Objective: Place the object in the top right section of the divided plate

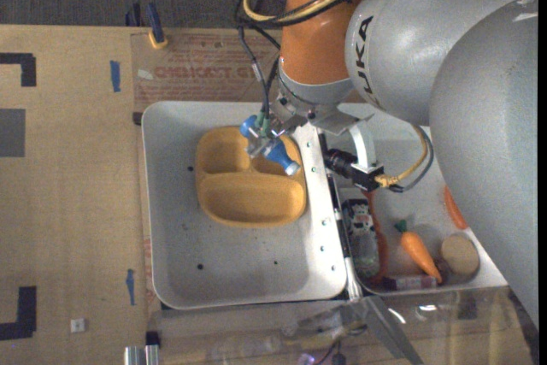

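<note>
A yellow divided plate [248, 188] lies in the left white bin [179, 252]. It has two small sections on its upper side and one large section below them. My gripper [266, 135] hangs over the plate's upper right section, close under the orange wrist band. A small blue object [275, 152] with a lighter blue end sits between the fingers, with another blue part showing at the gripper's upper left. It is just above or touching that section's rim; I cannot tell which. The arm hides most of that section.
The right bin [427, 282] holds a carrot [419, 253], a round tan piece [460, 256], an orange strip [454, 208] and a dark bottle-like item [362, 233]. A black cable connector [350, 167] sticks out near the bins' shared wall. Cardboard bench [68, 184] lies to the left.
</note>
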You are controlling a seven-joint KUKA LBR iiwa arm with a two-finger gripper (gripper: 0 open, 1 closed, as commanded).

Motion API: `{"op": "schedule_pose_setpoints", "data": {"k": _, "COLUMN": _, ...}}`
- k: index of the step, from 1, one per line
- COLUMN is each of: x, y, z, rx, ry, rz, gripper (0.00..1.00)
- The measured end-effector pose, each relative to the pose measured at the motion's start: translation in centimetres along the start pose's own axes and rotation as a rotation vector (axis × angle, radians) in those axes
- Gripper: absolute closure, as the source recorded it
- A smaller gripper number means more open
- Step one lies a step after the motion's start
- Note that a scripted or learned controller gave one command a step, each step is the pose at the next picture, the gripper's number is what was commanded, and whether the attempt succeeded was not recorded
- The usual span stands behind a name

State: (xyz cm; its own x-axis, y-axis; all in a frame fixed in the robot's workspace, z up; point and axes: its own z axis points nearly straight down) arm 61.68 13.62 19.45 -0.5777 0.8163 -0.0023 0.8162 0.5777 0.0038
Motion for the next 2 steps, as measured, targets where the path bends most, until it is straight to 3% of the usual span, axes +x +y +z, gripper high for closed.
{"op": "schedule_pose_setpoints", "data": {"k": 1, "x": -5.1, "y": 2.6, "z": 7.1, "rx": -0.003, "ry": -0.002, "rz": -0.372, "gripper": 1.00}}
{"op": "schedule_pose_setpoints", "data": {"k": 2, "x": -6.0, "y": -2.0, "z": 0.8, "rx": 0.000, "ry": 0.001, "rz": -0.515, "gripper": 1.00}}
